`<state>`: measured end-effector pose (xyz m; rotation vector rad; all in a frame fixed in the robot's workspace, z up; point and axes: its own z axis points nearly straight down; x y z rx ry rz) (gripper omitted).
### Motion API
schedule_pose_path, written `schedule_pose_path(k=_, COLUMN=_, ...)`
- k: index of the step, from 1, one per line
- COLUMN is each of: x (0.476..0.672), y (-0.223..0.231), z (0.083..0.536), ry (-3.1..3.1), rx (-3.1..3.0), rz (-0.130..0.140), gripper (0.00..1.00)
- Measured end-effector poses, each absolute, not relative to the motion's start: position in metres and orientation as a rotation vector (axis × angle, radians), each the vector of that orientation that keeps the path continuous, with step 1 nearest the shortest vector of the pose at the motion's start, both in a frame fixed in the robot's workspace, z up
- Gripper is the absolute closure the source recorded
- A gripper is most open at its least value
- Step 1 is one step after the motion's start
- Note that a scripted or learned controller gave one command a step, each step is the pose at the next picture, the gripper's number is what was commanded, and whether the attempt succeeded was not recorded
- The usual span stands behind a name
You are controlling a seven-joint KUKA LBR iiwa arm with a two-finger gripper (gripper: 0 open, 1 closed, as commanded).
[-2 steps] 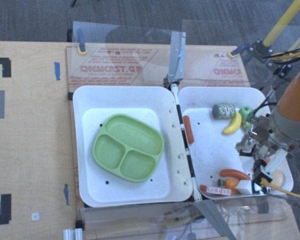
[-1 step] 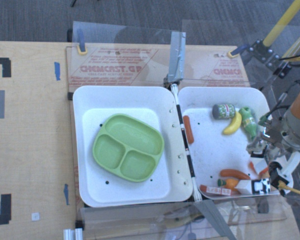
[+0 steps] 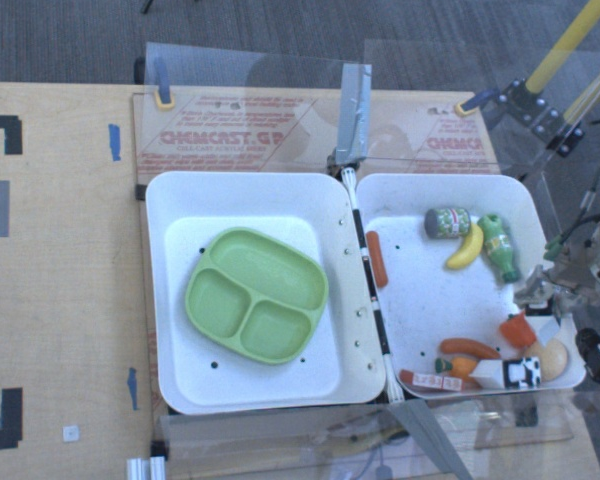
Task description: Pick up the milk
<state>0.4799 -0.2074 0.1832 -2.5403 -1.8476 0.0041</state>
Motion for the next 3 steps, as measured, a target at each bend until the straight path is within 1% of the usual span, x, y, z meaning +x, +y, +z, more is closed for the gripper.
schedule_pose_path(k=1, x=0.481, y=-0.203, z=0.245, ry=-1.907, rx=-2.494, rz=0.004, gripper=1.0)
schedule_pose_path(k=2, x=0.48, y=-0.213, z=0.215, ry=-1.814, rx=-2.559, rz=0.006, gripper=1.0)
schedule_pose_path(k=3, x=0.479, y=-0.171, z=0.205, ry=-1.724, rx=-2.618, rz=0.008, gripper=1.0)
